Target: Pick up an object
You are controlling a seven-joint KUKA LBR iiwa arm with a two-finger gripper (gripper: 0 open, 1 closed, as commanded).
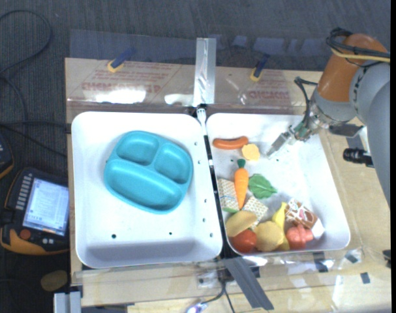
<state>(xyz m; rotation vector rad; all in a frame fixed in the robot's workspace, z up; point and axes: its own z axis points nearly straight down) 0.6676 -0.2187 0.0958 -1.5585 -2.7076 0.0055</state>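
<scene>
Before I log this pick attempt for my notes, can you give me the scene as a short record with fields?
left bin: holds a blue divided plate
right bin: holds toy food
near the end effector: sausage and a small yellow-orange piece, in the bin's far part
middle: carrot beside a green leaf
near corner: heap with a red tomato and other pieces
end effector: low in the right bin's far part, right of the yellow-orange piece; no object seen between its fingers
arm: enters from the right
</scene>
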